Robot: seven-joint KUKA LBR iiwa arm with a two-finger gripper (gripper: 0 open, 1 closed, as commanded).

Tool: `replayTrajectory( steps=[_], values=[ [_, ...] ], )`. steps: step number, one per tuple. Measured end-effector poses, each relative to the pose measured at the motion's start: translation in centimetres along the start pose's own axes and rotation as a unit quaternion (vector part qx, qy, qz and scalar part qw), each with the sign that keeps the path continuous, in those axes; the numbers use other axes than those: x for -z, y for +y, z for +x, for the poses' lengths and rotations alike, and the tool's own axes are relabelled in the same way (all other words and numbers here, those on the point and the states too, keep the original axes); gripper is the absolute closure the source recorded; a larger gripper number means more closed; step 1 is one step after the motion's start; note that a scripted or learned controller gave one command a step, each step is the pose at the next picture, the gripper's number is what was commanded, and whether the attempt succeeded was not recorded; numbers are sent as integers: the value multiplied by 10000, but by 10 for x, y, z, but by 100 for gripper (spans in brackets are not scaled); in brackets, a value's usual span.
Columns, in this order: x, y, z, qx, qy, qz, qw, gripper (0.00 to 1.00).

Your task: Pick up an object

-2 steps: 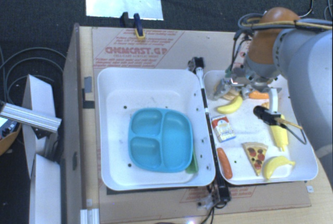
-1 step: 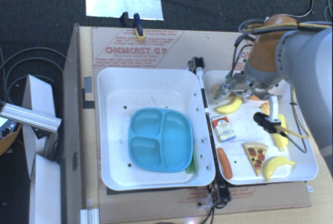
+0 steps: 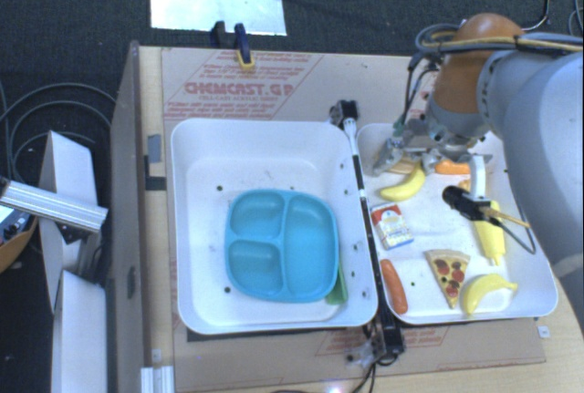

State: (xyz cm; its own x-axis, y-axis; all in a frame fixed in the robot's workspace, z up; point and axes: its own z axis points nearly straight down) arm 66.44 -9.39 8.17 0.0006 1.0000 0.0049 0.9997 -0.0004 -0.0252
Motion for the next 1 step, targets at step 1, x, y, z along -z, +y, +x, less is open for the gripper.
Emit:
replayTrajectory(
  steps=[1],
  values=[
    [2, -18, 3, 5, -28, -126, 9999, 0]
  ],
)
